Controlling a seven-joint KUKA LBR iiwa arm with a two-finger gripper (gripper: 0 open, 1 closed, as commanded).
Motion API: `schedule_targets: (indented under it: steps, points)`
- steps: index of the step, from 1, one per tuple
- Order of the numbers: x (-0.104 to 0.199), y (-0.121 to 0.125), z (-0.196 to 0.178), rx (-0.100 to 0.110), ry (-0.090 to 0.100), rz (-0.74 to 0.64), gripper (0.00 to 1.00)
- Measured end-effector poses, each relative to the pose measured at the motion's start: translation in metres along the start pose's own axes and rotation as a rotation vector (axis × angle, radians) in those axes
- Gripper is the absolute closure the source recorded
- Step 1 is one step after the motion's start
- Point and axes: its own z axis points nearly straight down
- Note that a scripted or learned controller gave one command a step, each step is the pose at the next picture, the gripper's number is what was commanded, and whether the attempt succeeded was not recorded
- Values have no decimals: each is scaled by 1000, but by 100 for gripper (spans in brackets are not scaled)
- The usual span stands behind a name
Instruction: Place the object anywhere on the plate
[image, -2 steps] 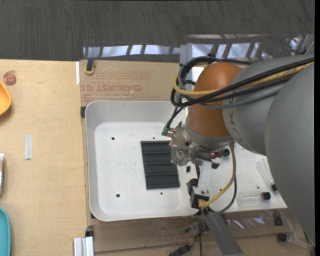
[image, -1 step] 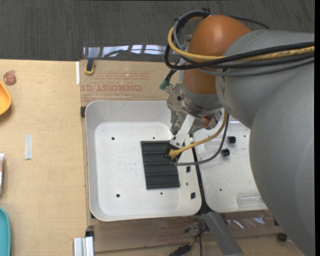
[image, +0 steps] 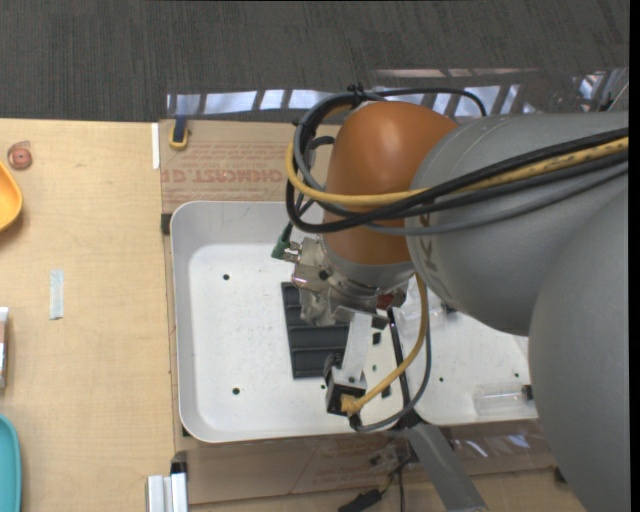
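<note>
Reaching in from the right and bending down over the left bin (image: 190, 300): grey arm (image: 530, 230) with its orange band (image: 385, 170) bulking large above the wrist. Set low over the middle of that bin's white floor, slightly toward its right wall: the dark hand (image: 312, 345), pointed straight down, presumably to work close to the floor rather than to travel.

Cannot tell whether clenched or released; seen from above, with the wrist and a loop of yellow and black cable (image: 400, 196) blocking the tip. Cannot tell either where the object lies: probably covered by the wrist and hand if in this bin at all. Nothing loose to be made out on the bare floor to the left of the hand.

To the right, mostly under the arm: the second bin (image: 480, 390), its near corner in sight. Under and beyond both bins: brown cardboard (image: 230, 170), likely there as a base.

On the wooden table (image: 90, 350) at far left, well apart from the bins: an orange curved piece (image: 6, 205) cut by the edge, and nearer, a teal curved piece (image: 6, 465). Too cropped to call either one the plate.

Judged from this: a pick or a set-down in hand, with placement unconfirmed.
</note>
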Motion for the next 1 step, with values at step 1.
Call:
schedule_targets:
  steps: [1]
  points:
    - [0, 0, 0, 0, 0, 0, 0]
